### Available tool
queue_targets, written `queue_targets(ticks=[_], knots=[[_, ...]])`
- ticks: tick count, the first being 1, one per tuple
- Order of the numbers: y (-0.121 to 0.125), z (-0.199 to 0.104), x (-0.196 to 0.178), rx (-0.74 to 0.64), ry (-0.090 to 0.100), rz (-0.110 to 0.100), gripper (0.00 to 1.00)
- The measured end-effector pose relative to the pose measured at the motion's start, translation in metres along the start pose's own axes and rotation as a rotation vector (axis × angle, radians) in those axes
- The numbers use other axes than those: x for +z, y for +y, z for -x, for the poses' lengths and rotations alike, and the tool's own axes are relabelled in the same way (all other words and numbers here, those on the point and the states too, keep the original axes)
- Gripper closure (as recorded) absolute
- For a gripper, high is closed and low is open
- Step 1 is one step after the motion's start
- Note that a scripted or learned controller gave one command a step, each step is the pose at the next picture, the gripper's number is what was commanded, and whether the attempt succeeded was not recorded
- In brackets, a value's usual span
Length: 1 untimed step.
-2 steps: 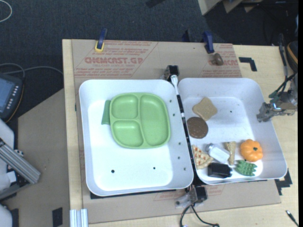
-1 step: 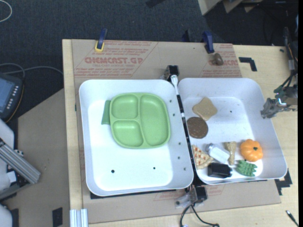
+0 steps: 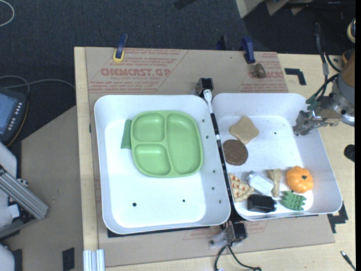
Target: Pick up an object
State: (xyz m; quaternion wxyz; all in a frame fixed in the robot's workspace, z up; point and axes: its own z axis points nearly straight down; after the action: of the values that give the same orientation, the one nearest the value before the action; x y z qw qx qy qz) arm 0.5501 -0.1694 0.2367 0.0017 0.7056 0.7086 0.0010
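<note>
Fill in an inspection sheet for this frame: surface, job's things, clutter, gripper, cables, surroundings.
Surface: cardboard-covered bench bearing two shallow white bins.
Job's things: right bin holds tan bread slice, brown round patty, orange toy pumpkin, black block, green toy.
Clutter: green divided plate in left bin.
Gripper: gripper at right bin's right rim, holding nothing seen.
Cables: white cable on floor.
Surroundings: dark carpet.

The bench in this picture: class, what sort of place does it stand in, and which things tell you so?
Probably a robot test lab: two white bins on a clamped board, toy food such as a pumpkin, and a robot pincer reaching in from the right.
</note>
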Motion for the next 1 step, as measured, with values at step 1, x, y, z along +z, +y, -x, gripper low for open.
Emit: queue_targets(ticks=[1], knots=[[0.017,-0.0464,0.0099,-0.001,0.002,-0.004,1.0]])
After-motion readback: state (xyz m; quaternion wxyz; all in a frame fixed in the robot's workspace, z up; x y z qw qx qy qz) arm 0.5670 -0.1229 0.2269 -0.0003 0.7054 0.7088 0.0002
